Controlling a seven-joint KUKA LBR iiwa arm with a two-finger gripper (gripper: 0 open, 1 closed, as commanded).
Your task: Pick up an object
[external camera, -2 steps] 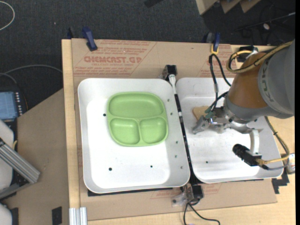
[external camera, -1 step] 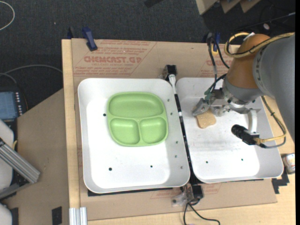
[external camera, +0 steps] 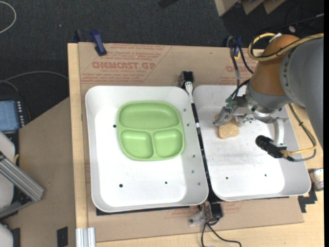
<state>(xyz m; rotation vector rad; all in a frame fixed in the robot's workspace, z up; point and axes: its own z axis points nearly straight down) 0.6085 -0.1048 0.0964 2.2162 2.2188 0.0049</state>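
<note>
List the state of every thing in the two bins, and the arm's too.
green divided plate: lies flat in the left bin, right way up, compartments bare.
tan lump: rests on the right bin floor, near its upper left.
gripper: low over the tan lump, right at its top edge.

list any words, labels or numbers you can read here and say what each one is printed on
"CHEMCAST GP" in red print on the brown paper sheet covering the bench behind the left bin.
More red print on the same paper behind the right bin, near the arm: too cut off and blurred to read.
Smaller red lines around the brand name: too small to read.
The green divided plate and the tan lump under the gripper carry no print.
</note>
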